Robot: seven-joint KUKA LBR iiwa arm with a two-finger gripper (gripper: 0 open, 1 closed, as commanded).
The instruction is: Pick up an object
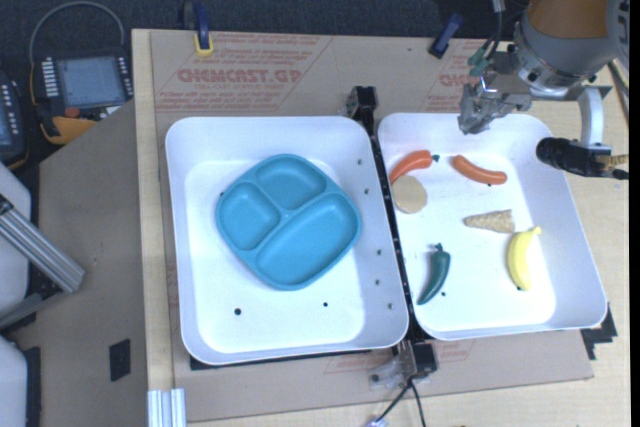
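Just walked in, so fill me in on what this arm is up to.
The grey arm reaches in from the right, its gripper above the far edge of the right bin. That bin holds a hot dog, carrot, round cookie, wedge, banana and green pepper. Nothing is picked up yet. The left bin holds a blue divided plate.

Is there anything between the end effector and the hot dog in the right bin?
Nothing visible. The end effector hangs over the right bin's far edge, and only bare white floor separates it from the hot dog. The carrot lies off to the side, toward the left bin.
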